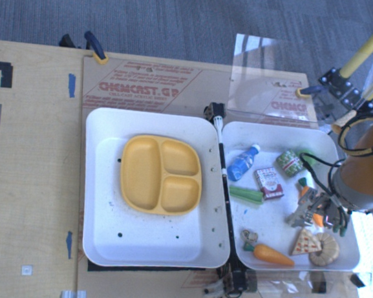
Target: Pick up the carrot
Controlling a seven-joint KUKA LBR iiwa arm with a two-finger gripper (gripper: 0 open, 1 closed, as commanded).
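Note:
The carrot (273, 254) is orange with a small greenish stub at its left end. It lies on its side near the front wall of the right bin (268, 214). My gripper (305, 212) hangs over the right part of that bin, up and to the right of the carrot and apart from it. It is just above a triangular pizza-slice toy (307, 242). Nothing shows in its grasp. The orange-banded wrist (367, 164) fills the bin's right side.
Also in the right bin are a blue bottle (242, 163), a green can (290, 162), a red box (269, 183), a green stalk (246, 195) and a round cookie (326, 250). The left bin (98, 189) holds a yellow divided plate (161, 175).

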